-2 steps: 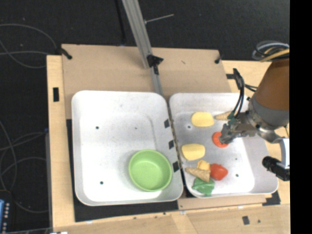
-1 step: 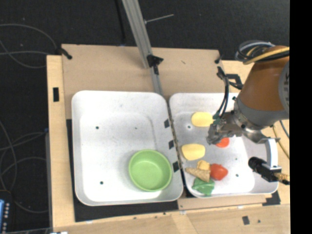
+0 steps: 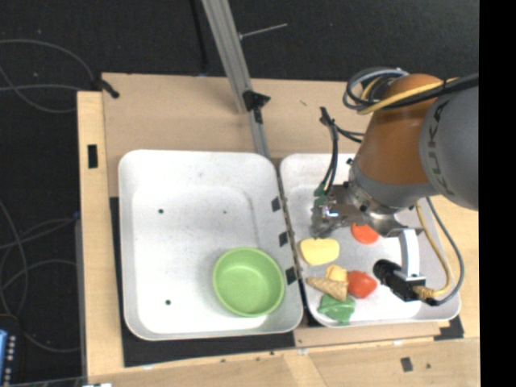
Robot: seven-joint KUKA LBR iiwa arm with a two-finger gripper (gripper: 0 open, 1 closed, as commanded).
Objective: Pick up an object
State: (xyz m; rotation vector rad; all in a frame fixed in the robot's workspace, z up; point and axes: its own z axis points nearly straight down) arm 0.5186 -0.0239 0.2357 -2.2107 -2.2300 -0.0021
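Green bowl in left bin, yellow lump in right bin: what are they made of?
Green bowl: probably moulded plastic, matte; even colour, thick rounded rim, no sharp glare. Yellow lump: likely plastic or rubbery toy food; smooth, rounded, faint sheen. Too small to tell which.

green bowl (image 3: pixel 248 280) sits upright, open side up, near the front corner of the left-hand bin (image 3: pixel 161 184), close to the wall shared with the other bin. the rest lie in the right-hand bin (image 3: pixel 300 172): a rounded yellow piece (image 3: pixel 320 251) flat near its left wall; an orange-red piece (image 3: pixel 365 234) behind it, partly hidden; a tan cone (image 3: pixel 329 285) on its side, tip pointing left; a red piece (image 3: pixel 361 284) touching the cone's wide end; a green piece (image 3: pixel 336 307) just in front, by the front rim.
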